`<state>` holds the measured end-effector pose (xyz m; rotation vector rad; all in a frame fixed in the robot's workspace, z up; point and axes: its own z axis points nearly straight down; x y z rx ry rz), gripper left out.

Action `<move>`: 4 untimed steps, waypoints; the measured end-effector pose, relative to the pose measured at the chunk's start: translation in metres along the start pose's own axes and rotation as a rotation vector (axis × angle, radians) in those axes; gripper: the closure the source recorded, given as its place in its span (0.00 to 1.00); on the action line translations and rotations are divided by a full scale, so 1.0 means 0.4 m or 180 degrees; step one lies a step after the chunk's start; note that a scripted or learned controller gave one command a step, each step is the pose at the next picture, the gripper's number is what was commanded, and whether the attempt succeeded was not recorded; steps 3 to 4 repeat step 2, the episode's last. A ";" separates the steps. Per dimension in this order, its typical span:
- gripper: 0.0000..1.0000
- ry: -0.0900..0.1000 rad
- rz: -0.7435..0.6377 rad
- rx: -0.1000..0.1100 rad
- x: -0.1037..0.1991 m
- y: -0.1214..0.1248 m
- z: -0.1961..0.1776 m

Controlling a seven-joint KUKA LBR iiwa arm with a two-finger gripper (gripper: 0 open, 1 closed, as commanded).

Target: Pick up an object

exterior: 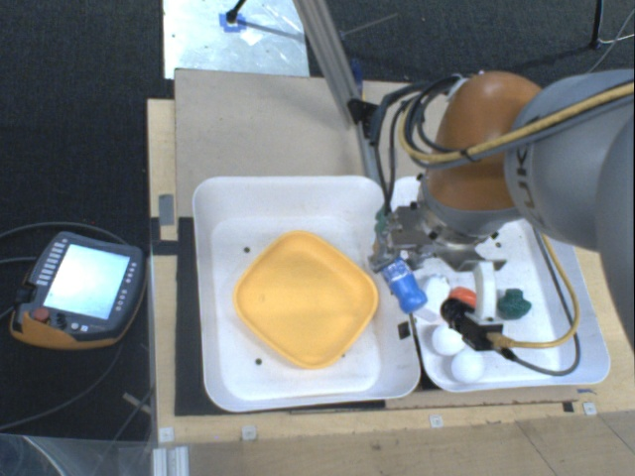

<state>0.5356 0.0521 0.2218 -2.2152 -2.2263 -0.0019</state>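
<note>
Here we see the gripper [397, 266] low over the inner edge of the right bin [585, 365], just above a small blue cylinder [404, 288] that sits tilted beneath it. Whether it grips that cylinder we cannot tell. Two white balls [456, 353], an orange piece [461, 295] and a green piece [513, 303] crowd nearby. The yellow plate [305, 298] lies in the left bin [213, 266], likely too flat to seize.
</note>
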 end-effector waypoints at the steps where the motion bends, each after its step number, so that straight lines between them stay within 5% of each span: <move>1: 1.00 0.0000 0.0002 -0.0001 0.109 -0.036 -0.022; 2: 0.00 -0.0004 0.0015 -0.0001 0.104 -0.035 -0.022; 4: 0.00 -0.0004 0.0015 -0.0001 0.104 -0.035 -0.022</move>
